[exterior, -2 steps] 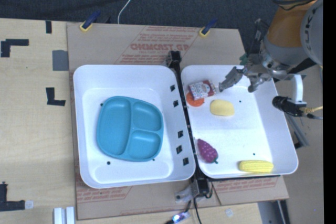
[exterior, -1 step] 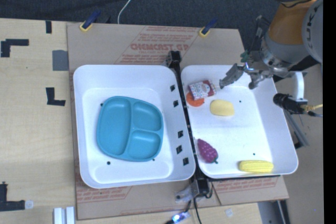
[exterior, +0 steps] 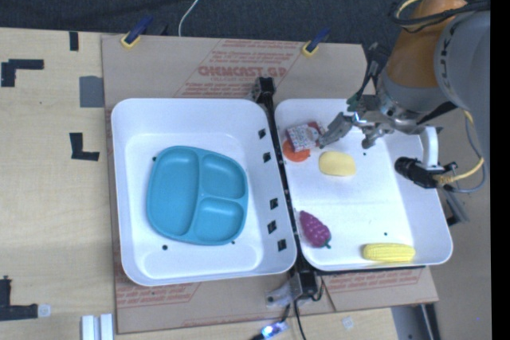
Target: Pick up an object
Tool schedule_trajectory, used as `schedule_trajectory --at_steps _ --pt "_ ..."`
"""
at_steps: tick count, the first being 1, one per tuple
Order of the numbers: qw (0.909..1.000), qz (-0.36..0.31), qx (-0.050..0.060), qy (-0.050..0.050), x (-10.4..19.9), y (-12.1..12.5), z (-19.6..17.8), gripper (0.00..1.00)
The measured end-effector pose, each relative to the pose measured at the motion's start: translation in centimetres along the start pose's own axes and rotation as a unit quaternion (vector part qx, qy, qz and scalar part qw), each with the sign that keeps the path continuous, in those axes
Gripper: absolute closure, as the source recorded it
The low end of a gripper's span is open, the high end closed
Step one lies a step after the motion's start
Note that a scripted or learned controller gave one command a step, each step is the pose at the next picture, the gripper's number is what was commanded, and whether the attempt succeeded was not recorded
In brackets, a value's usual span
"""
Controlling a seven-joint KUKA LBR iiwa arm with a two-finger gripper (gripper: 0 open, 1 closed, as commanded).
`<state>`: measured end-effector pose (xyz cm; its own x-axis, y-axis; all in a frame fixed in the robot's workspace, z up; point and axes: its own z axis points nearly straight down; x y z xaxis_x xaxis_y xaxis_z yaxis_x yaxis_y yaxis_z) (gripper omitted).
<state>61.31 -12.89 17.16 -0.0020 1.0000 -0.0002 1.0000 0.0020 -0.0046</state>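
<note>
The lemon (exterior: 337, 164) looks like the likeliest pick here, sitting loose in the upper middle of the right bin (exterior: 414, 207), just below the gripper (exterior: 351, 133). The task only says "an object", so that's a guess based on where the arm (exterior: 434, 52) is parked: it reaches in from the right and hangs over the bin's top edge, with the fingers pointing down and left.

The fingers are spread apart with nothing between them, so no grab yet. One finger (exterior: 333, 131) sits close to the small grey and red thing (exterior: 299, 141) by the divider, the other is further right, and the lemon is just below the gap. It could go for either one, honestly.

The other stuff in that bin is a purple piece (exterior: 314, 228) low on the left and a corn cob (exterior: 389, 252) along the bottom edge, both well away from the gripper. The left bin (exterior: 135, 131) holds a blue divided plate (exterior: 198, 194), which lies flat and would be awkward for two fingers.

Being rounded, the lemon might squirt out sideways if the fingers close off-centre. It has free space all around it though, which makes it the easier target compared to the grey thing tucked against the wall.
</note>
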Motion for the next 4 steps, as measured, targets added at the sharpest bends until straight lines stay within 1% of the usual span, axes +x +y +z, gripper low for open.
schedule_trajectory --at_steps 1,2,3,4 --pt "1.0 0.001 0.001 0.0 -0.5 -0.9 5.9 0.0" --pt "1.0 0.0 -0.005 -0.003 -0.6 -0.7 8.5 0.0" --pt "1.0 0.0 -0.007 -0.003 -0.6 -0.6 7.3 1.0" --pt "1.0 0.0 -0.004 0.0 -0.1 0.1 1.3 1.0"
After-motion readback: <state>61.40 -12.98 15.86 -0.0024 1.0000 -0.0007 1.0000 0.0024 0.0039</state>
